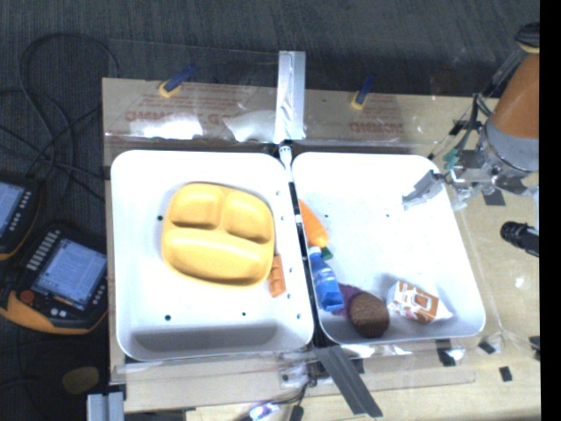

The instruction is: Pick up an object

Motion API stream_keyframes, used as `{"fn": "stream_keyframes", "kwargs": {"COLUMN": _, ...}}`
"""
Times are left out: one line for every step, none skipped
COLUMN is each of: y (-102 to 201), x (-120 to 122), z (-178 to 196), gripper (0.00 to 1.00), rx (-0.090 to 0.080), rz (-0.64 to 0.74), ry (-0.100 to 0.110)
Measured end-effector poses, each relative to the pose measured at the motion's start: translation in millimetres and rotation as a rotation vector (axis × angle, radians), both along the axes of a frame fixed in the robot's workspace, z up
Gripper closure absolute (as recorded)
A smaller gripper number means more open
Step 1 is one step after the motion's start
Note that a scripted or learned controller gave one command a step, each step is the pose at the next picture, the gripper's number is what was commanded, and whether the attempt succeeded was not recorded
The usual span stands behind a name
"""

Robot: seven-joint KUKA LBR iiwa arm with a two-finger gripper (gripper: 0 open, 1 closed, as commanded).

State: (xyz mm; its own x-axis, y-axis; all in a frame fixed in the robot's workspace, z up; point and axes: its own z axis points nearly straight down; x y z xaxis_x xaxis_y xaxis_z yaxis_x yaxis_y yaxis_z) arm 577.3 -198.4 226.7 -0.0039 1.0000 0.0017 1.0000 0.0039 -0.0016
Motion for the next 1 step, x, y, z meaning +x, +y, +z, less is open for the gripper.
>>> {"fn": "stream_keyframes", "kwargs": {"y": 36.3, "x": 70.5, "z": -107.1, "gripper": 0.00, "rx": -0.002, "rz": -0.253, "ry": 0.002}}
